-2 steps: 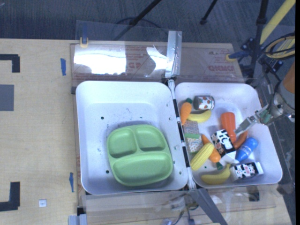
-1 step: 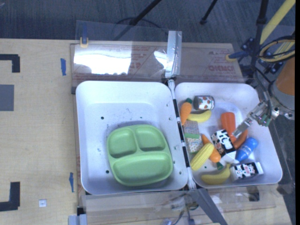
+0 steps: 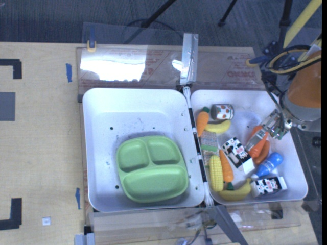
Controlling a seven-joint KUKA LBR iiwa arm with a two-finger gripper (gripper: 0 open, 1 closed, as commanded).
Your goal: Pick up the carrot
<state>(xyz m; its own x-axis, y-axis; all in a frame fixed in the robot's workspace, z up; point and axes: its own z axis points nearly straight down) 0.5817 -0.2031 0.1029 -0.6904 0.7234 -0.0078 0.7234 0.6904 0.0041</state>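
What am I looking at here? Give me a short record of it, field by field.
left bin: holds a green divided plate
right bin: toy food heaped together
carrots: one by the divider, one beside the corn, one under the pincer
other toys: corn, bananas, blue bottle
pincer: low over the right-hand carrot; grip unclear

Two white bins sit side by side on a wooden counter (image 3: 41,152). The left bin (image 3: 102,106) holds a green divided plate (image 3: 152,168). In the right bin (image 3: 299,180), the gripper (image 3: 263,137) reaches among toy food, with an orange carrot (image 3: 260,148) at its fingers.
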